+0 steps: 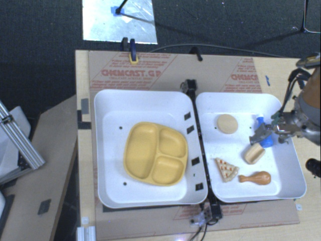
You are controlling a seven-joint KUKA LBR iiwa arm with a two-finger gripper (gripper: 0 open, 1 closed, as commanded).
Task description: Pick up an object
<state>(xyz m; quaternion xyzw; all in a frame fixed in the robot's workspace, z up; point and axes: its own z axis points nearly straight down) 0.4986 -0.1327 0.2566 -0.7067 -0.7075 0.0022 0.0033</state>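
The right bin (286,185) holds several toy foods: a round tan biscuit (227,123), a tan bread roll (254,153), a pizza slice (226,169) and a brown drumstick (255,177). A blue object (262,131) lies near the bin's right side, partly hidden under my gripper (263,134). The gripper hangs low over that blue object, just above the bread roll, with the arm reaching in from the right. Whether anything is gripped is hidden.
The left bin (110,109) holds a yellow divided plate (155,153). A black divider with clips (195,139) runs between the bins. A grey metal post (20,142) stands at the far left, off the bench.
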